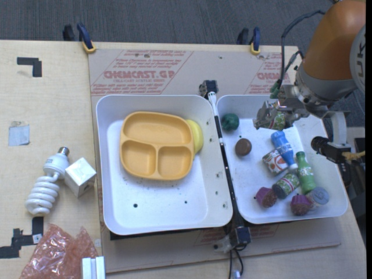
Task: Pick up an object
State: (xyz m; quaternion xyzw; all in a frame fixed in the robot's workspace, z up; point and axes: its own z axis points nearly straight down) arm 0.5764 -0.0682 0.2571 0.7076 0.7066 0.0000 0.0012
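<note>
gripper (pixel 272 116) hangs over the right bin (pixel 251 215) at its far edge, with a small greenish object (pixel 278 121) seemingly clamped in the jaws; the pick looks nearly made, lift left to do

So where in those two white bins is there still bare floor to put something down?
The left bin has a bare strip in front of the yellow divided tray. In the right bin, the near-left corner is free, between the brown ball and the purple piece. Its right side is crowded with small bottles and cans.
</note>
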